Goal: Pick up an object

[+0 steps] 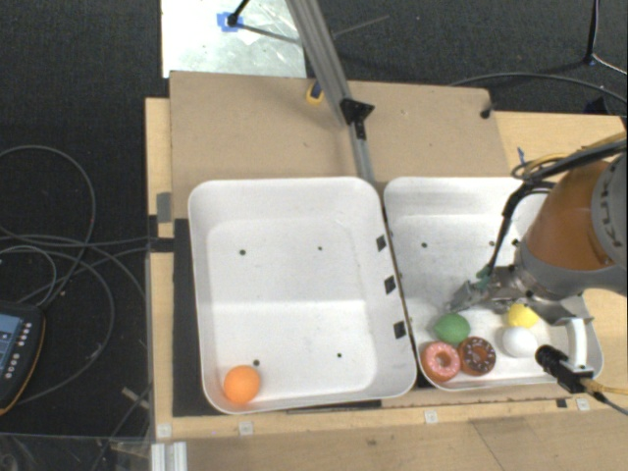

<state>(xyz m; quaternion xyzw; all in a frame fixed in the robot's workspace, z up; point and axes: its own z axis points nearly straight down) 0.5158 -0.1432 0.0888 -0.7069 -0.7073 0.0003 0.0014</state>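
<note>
Dark carpet strewn with black cables is seen around a tan wooden worktop (265, 126), on which two shallow white bins are set side by side. From the right, the grey arm (574, 234) with its orange band is reached down into the right bin (442, 214). Its gripper (471, 297) is found low over the near part of that bin, just left of the wrist; whether it is released or clenched cannot be told, as the view is too small and partly blocked by the wrist.

Just near of the gripper, a green ball (452, 327) is seen, seemingly close beneath the tip. Right of that, a yellow object (523, 314) is partly covered by the wrist, with a white ball (517, 341) just near of it. Along the near wall, a pink frosted donut (441, 361) and a chocolate donut (477, 356) are laid touching each other.

In the left bin (285, 204), an orange ball (241, 385) is placed in the near left corner, well apart from the rest.
</note>
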